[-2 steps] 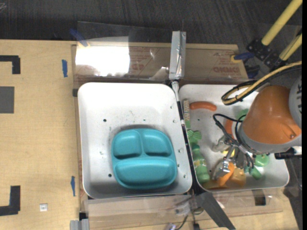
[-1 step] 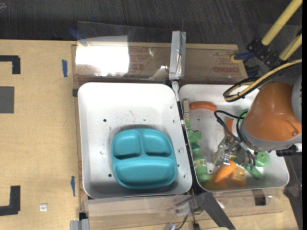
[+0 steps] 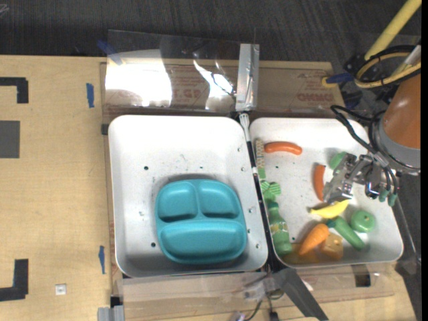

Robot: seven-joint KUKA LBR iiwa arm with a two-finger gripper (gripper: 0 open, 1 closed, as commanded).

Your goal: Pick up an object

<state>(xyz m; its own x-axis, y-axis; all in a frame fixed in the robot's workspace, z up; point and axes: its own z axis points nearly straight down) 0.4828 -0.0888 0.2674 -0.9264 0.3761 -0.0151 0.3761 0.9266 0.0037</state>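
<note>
Camera view: gripper point(image 3: 339, 191) low in right bin point(image 3: 294, 129), right of frame centre, just above yellow banana-like piece point(image 3: 330, 210). Whether fingers apart or together, cannot tell (metal parts blur together). No object seen between them.

Risks: orange carrot point(image 3: 313, 238), green pieces point(image 3: 354, 227) and red piece point(image 3: 319, 178) crowd pick spot; fingers may straddle two items, nudge banana piece aside, or close on nothing. Curved smooth toy likely slips. Teal tray point(image 3: 199, 221) in left bin well apart.

1. One fixed camera looks down on me from above the bench point(image 3: 47, 179), at a slant.
2. It frames both white bins point(image 3: 134, 146) fully, seemingly from moderate height.
3. My arm point(image 3: 408, 122) enters at its right.
</note>
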